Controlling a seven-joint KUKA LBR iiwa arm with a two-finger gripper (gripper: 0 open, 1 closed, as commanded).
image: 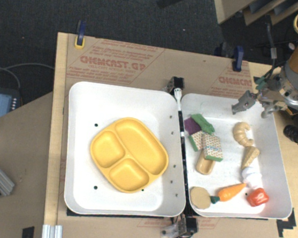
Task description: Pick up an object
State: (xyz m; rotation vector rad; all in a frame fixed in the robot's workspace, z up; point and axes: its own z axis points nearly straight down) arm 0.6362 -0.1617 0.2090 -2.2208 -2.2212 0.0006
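Observation:
My gripper [255,105] hangs over the far edge of the right bin [279,175], open, with nothing between its fingers. Its grey fingers [242,104] point down toward the bin's back wall. Just below it lies a tan croissant [241,132]. Further forward is an ice cream cone [251,160], with an orange carrot [230,191] and a red pepper [258,197] near the front edge. On the bin's left side sit a purple eggplant [192,126], a green piece [203,123], a patterned block [211,146], a tan piece [204,165] and a round cookie [200,197].
The left bin [79,112] holds a yellow divided plate [128,153]. A black clip [176,84] sits at the far end of the seam between the bins. Blue clamps [80,36] hold the brown board at the back corners.

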